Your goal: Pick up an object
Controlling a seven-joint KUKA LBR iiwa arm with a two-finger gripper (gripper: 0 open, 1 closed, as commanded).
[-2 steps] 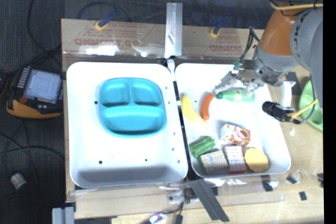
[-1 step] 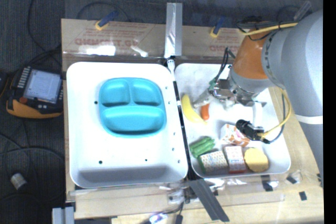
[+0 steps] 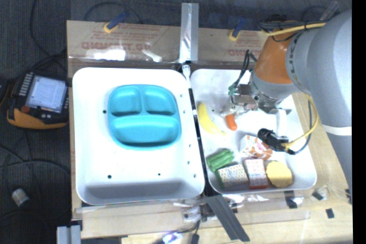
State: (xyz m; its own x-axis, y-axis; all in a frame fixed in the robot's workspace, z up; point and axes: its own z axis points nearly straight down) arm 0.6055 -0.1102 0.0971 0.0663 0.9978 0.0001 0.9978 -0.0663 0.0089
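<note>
A grey robot arm with an orange band above the wrist [image 3: 274,63] reached in from the right over a bench [image 3: 137,43] carrying two shallow white bins side by side; the left white bin [image 3: 91,180] held a turquoise plastic plate with three compartments [image 3: 143,114], lying flat near its middle; the right white bin [image 3: 309,171] held a scatter of small toy foods. The claw [image 3: 243,99] sat low over the upper middle of the right bin, and whether it was open or closed could not be told from above, nor whether it had hold of anything. Just beside and below it lay a small orange carrot-like piece [image 3: 230,122]; a yellow banana-shaped piece [image 3: 207,119] lay to its left, along the bin's inner wall; along the bottom edge sat a green pod-shaped piece [image 3: 219,158], a speckled block [image 3: 233,175], a pink and yellow block [image 3: 255,172] and a rounded yellow piece [image 3: 279,174], packed close together; a red and white wrapper-like item [image 3: 256,147] lay above them, near a black fitting on a yellow cable [image 3: 273,138].

The likeliest target seemed to be the orange piece, since it lay nearest the claw and apart from its neighbours; doing the step well probably meant centring over it, descending straight down, and closing across its narrow width; the banana close by could be nudged if the approach drifted left; the small piece might also slip or roll away.
</note>
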